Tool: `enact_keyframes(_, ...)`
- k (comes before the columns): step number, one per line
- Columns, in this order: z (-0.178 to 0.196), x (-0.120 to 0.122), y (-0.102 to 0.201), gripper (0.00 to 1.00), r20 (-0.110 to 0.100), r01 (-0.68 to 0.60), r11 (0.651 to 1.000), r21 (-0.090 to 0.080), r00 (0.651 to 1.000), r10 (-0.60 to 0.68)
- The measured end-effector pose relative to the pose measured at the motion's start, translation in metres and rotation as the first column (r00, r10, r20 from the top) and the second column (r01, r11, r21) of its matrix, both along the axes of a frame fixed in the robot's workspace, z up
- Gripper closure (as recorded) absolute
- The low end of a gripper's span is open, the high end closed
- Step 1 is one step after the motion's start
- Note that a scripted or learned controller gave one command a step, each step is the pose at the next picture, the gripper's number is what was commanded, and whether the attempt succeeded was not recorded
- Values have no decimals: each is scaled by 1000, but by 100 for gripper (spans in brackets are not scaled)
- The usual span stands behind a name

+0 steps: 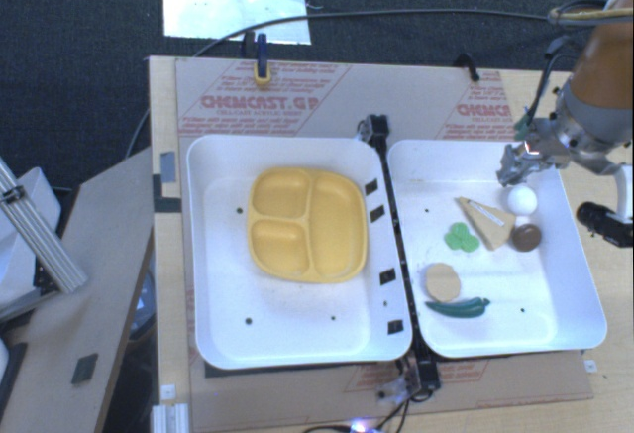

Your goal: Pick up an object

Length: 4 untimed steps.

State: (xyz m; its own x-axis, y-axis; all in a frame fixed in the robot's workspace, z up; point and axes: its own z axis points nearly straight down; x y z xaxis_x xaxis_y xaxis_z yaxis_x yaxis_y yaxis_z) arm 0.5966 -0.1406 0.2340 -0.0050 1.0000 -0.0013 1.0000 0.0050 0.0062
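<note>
A: In the camera view, where is the end effector (pixel 517 162)?

B: Over the far part of the right bin (pixel 570 322), at the end of the grey arm (pixel 599 94) coming in from the right. It sits just above a white egg (pixel 520 199). I cannot tell how its grip stands; that part is too small and blurred.

A: What else lies in that bin?

B: A wedge of cheese (pixel 485 221) beside the egg, touching a brown round piece (pixel 525 238). A green slice (pixel 460 238) lies just left of the wedge. Nearer the front sit a tan round cookie (pixel 442 281) and a dark green pepper (pixel 458 307), close together.

A: And the left bin (pixel 213 322)?

B: It holds a yellow divided plate (pixel 305 225) with three compartments, lying flat near the middle. Both bins rest side by side on the bench (pixel 327 94).
</note>
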Motion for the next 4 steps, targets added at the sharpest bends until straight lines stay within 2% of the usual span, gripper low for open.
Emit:
enact_keyframes(1,9,-12,51,100,-4,-3,1000,2,1000,3)
enact_keyframes(2,5,-13,103,100,-5,-4,1000,2,1000,4)
enact_keyframes(3,0,-25,144,100,-6,-4,1000,3,1000,4)
enact_keyframes(4,3,-30,201,100,-4,-5,1000,3,1000,5)
